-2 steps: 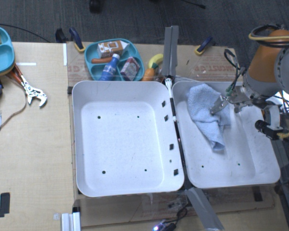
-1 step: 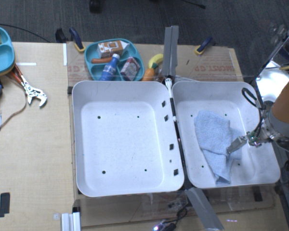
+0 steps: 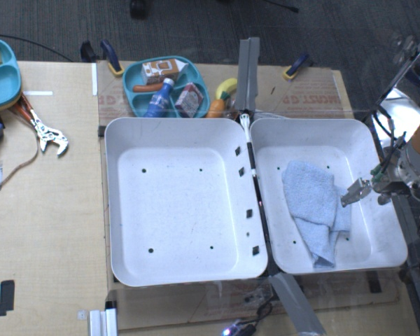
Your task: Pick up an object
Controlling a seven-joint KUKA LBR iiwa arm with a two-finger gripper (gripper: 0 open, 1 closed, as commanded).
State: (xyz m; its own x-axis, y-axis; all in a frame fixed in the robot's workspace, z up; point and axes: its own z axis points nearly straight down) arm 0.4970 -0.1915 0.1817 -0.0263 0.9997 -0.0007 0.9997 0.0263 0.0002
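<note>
A crumpled light-blue cloth (image 3: 313, 207) is seen lying in the right bin (image 3: 381, 254), spread from the middle of the bin floor toward the near wall. The gripper (image 3: 357, 191) is positioned just beside the cloth's right edge, above the bin's right half. Whether its fingers are spread or pressed together cannot be told. Nothing is seen held between them. The left bin (image 3: 126, 257) adjoins the right bin.
</note>
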